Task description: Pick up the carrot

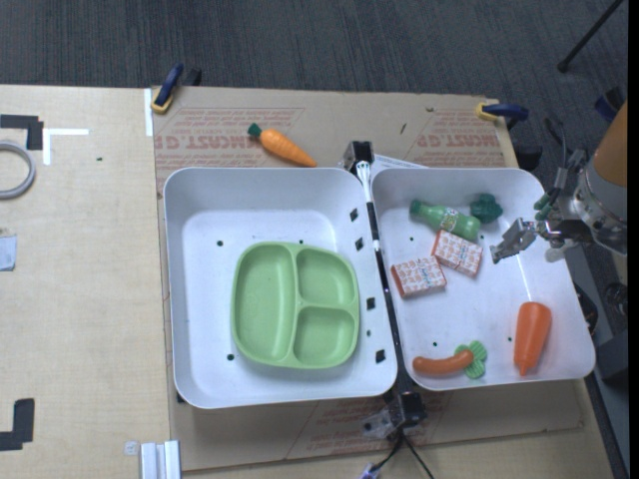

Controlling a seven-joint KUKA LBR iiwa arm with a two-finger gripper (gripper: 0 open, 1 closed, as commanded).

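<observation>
Gripper (pixel 515 239) hung over right bin (pixel 489 302), jaws apparently open, empty.
Carrot (pixel 531 335) lay at five o'clock; I'd drop straight across its middle.

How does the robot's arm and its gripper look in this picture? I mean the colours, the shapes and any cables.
At the right edge, the arm shows as a rounded grey body with an orange band above the wrist. From it a small metal two-finger gripper extends, grey and silver, with thin angular fingers. Near the wrist, small green parts and thin dark cables are visible. Any markings are too small to read.
</observation>
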